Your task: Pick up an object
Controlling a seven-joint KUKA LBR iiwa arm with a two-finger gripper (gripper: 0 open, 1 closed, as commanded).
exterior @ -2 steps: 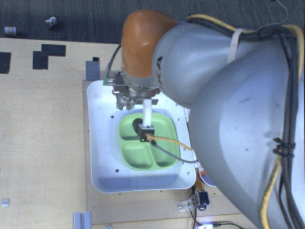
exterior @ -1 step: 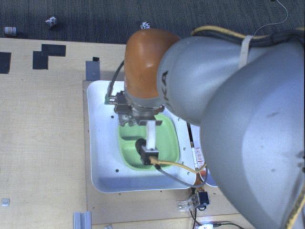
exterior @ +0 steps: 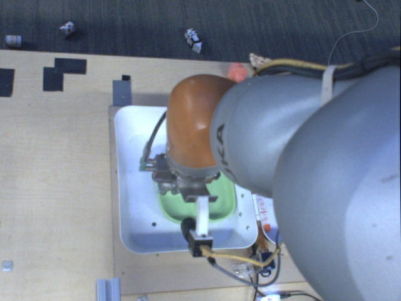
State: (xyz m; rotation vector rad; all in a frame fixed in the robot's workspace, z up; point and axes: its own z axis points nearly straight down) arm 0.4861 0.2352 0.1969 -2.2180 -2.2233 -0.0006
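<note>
A pale green, shallow dish-like object [exterior: 168,207] lies in the near right part of the left white bin [exterior: 133,162]. My gripper [exterior: 188,192] hangs straight over it, low in the bin, and its body covers the middle of the green object. The orange band and grey wrist hide the gripper's tip from above. I see nothing lifted clear of the bin floor.
The big grey arm covers the right bin; a white card with red print [exterior: 264,211] and a small orange piece [exterior: 268,228] peek out beside it. A pink-orange object [exterior: 237,73] sits behind the bins. A grey bracket [exterior: 122,93] stands at the left bin's far corner.
</note>
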